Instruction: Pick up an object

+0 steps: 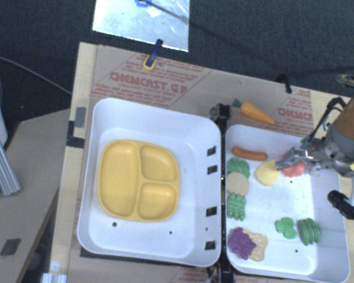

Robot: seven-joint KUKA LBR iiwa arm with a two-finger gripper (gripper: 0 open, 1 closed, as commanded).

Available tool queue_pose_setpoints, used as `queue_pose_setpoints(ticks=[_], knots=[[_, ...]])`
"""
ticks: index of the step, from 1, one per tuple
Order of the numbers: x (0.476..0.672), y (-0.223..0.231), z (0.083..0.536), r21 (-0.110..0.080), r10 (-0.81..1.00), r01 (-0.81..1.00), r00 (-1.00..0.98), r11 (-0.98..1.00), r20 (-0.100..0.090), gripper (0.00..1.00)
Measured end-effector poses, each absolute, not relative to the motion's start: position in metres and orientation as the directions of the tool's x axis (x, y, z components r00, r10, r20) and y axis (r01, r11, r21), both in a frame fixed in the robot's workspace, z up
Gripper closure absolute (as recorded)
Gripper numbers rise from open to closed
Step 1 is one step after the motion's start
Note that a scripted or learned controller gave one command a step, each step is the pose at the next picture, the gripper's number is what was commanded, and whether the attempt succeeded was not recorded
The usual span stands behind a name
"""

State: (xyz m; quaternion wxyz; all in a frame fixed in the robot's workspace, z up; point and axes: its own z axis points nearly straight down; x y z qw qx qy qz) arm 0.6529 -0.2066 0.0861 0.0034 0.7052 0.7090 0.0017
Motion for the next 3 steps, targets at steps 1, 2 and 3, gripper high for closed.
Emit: queue_pose_setpoints(ticks=[1,2,3], knots=[[0.652,-0.206,0.097,0.007,1.0,1.0,-0.008,0.008,-0.004,1.0],[0.64,-0.089,0.197,0.012,1.0,1.0,-0.015,0.015,0.004,1.0],[0.671,-0.009,0.211,0.007,1.0,1.0,-0.013,0.013,0.003,1.0]])
